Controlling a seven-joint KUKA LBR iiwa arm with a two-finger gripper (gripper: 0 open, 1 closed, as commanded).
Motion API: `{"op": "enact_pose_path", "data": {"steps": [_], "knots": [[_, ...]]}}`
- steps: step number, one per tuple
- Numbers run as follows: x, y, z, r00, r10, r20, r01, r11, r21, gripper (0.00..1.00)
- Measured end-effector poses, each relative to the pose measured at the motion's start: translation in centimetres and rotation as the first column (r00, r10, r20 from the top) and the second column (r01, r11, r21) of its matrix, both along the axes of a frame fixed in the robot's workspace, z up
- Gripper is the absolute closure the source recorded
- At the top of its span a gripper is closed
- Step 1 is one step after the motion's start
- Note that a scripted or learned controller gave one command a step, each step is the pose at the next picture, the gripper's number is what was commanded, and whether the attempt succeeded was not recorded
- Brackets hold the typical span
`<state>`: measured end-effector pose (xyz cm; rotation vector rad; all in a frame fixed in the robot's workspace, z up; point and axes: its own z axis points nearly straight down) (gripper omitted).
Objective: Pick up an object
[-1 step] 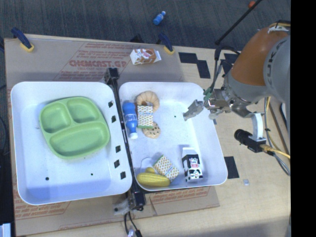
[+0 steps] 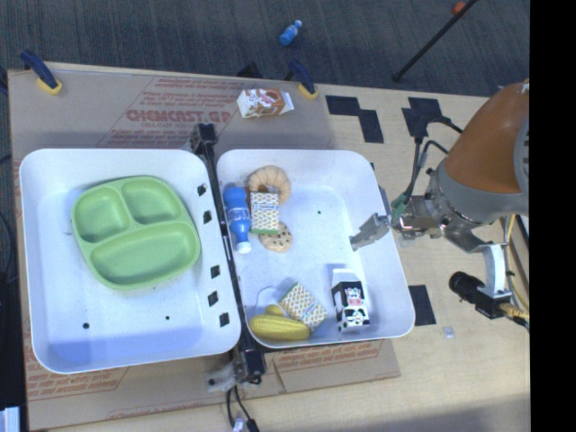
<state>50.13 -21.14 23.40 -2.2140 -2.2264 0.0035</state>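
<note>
The right bin [image 2: 324, 174] holds several objects. A blue bottle [image 2: 237, 216] lies along its left wall, with a ring-shaped pastry [image 2: 269, 181], a small striped packet [image 2: 264, 212] and a cookie [image 2: 280, 238] beside it. Near the front lie a yellow banana [image 2: 278, 328], a patterned packet [image 2: 303, 303] and a black-and-white carton [image 2: 349, 305]. My gripper [image 2: 376, 226] hangs over the bin's right rim, apart from all of them, with nothing seen in it. The grey and orange arm behind it covers the bench at the right.
The left bin [image 2: 45, 268] holds a green divided plate [image 2: 137, 230]. A snack packet [image 2: 265, 103] lies on the cardboard behind the bins. On the dark floor beyond sits a small blue object [image 2: 289, 32]. Clamps [image 2: 40, 72] hold the cardboard corners.
</note>
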Motion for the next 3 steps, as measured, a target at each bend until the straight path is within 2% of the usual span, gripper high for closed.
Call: {"op": "enact_pose_path", "data": {"steps": [1, 2, 3], "knots": [[-2.6, 0.1, -11.7, 1.000, 0.001, -0.003, -0.001, 1.000, 0.002, 0.00], [-2.2, 5.1, -13.9, 1.000, 0.002, 0.010, -0.002, 1.000, -0.004, 0.00], [-2.2, 12.2, -4.2, 1.000, 0.001, 0.003, -0.001, 1.000, 0.002, 0.00]]}}
